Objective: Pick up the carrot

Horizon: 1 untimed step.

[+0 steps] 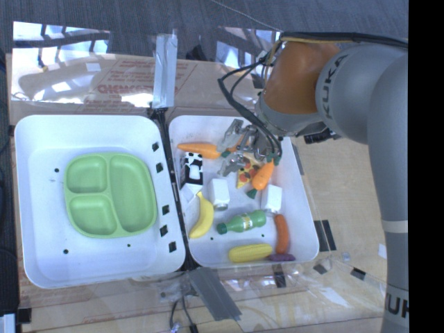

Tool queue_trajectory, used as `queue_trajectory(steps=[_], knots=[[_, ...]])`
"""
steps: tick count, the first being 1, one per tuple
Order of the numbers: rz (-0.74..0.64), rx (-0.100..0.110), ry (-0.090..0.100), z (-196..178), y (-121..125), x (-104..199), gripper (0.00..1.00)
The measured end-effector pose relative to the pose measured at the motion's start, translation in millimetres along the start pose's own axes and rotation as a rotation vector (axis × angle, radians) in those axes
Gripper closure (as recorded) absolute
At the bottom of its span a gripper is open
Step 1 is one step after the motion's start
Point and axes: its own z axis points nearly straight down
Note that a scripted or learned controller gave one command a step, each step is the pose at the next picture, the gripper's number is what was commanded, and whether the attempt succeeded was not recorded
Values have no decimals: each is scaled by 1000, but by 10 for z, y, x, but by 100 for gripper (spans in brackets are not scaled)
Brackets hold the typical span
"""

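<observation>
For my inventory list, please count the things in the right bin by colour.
Orange: 3, carrot, carrot, sausage
Yellow: 2, banana, long yellow piece
Green: 1, bottle
White: 2, blocks
Total: 8

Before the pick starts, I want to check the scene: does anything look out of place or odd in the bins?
Nothing looks spilled or damaged. The right bin is crowded: two carrots, one by the far wall and one under the gripper, plus a banana and a green bottle. The green plate lies flat.
</observation>
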Motion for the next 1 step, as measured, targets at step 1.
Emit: queue_trajectory(steps=[1], knots=[[278, 1, 1, -420, 543, 166, 100]])
